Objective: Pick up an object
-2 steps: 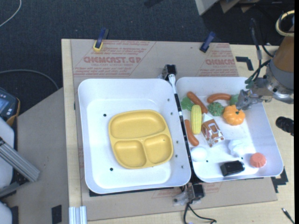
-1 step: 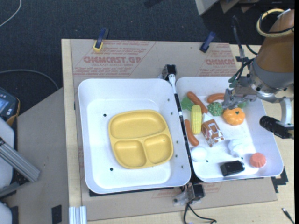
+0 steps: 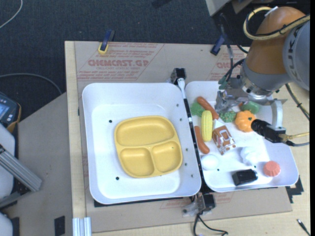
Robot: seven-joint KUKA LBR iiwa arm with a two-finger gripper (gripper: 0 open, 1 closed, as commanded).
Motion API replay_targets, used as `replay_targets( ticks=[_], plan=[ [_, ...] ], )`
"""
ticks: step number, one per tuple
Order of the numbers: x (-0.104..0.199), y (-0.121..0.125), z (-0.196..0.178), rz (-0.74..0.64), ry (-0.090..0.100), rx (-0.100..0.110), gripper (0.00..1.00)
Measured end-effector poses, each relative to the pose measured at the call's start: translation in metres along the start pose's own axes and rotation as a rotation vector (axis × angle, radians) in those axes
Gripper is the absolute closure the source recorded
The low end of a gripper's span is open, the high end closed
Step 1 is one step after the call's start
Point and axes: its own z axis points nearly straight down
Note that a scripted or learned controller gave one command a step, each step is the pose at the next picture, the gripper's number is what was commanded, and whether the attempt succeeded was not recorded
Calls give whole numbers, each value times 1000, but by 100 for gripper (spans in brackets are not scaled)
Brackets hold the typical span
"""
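The bench point(image 3: 74, 132) carries two shallow white bins side by side, the left bin point(image 3: 96, 107) and the right bin point(image 3: 285, 173), their inner rims touching along the middle. The grey arm point(image 3: 273, 38) with its orange band comes in over the right bin's far right corner, and the gripper point(image 3: 227, 102) hangs low over that bin's far edge, above a green toy point(image 3: 229, 116); nothing can be made out between its tips, and their spread cannot be told from here. A yellow divided tray point(image 3: 147, 145) lies in the middle of the left bin. The things to be picked all sit in the right bin: an orange pumpkin point(image 3: 243, 121) just right of the gripper, a corn cob point(image 3: 206, 126) and two orange sausages point(image 3: 199, 139) near the left rim, a red-and-white carton point(image 3: 224, 139) in the centre, a white ball point(image 3: 209, 162) toward the near left corner, a black block point(image 3: 244, 177) at the near edge, and a small orange ball point(image 3: 271, 168) by the near right corner.
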Motion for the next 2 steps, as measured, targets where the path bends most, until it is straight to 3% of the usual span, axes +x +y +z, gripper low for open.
replay_targets(
  ticks=[2],
  plan=[
    [98, 23, -22, -1, 0, -7, 100]
  ],
)
